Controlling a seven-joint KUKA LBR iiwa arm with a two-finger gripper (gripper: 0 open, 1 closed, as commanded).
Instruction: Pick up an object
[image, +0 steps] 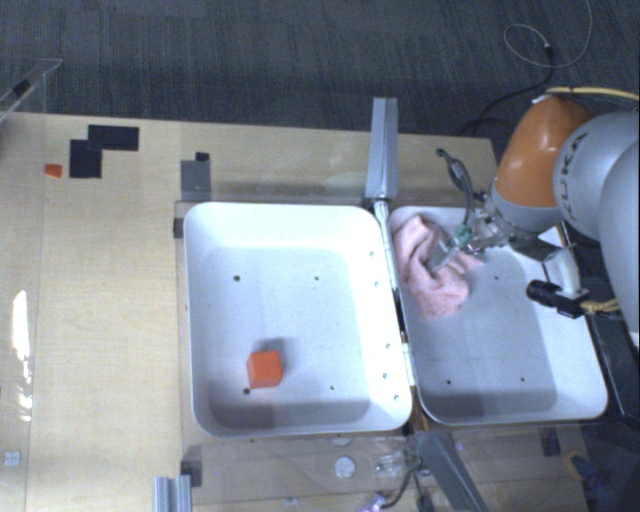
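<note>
**Gripper Touching the Pink Cloth**

The gripper (447, 252) is reaching down onto the pink cloth (428, 268). I cannot tell how its jaws are standing, or if they are holding the cloth. The cloth is lying crumpled in the right bin (520, 380), up against the wall next to the left bin (300, 300). The grey arm (590, 180) is coming in from the far side of the cloth. An orange block (265, 369) is sitting in the left bin, well apart from the cloth.
</note>
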